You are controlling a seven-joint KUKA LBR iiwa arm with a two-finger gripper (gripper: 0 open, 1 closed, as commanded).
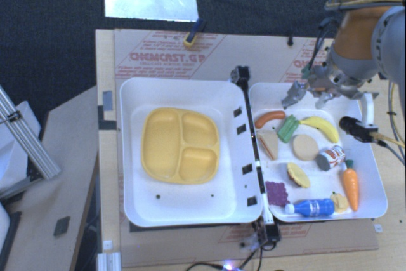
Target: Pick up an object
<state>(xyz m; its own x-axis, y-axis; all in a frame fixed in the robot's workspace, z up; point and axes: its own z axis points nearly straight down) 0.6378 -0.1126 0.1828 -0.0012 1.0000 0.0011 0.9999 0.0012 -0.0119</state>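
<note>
The right bin (374, 165) holds several toy foods: an orange-red sausage (269, 118), a green piece (288, 128), a banana (321, 127), a sandwich wedge (269, 144), a round cookie (305, 147), a small can (330, 157), a carrot (350, 186), a yellow chip (297, 175), purple grapes (276, 192) and a blue bottle (313, 207). My gripper (309, 97) hangs over the bin's far edge, above and behind the banana and the green piece. It is open, and nothing sits between its fingers.
The left bin (136, 200) carries a yellow divided plate (180, 145). A black divider with clips (248, 136) runs between the bins. A black cable fitting (357, 129) juts over the right bin's right side. A yellow clip (190, 39) lies on the board behind.
</note>
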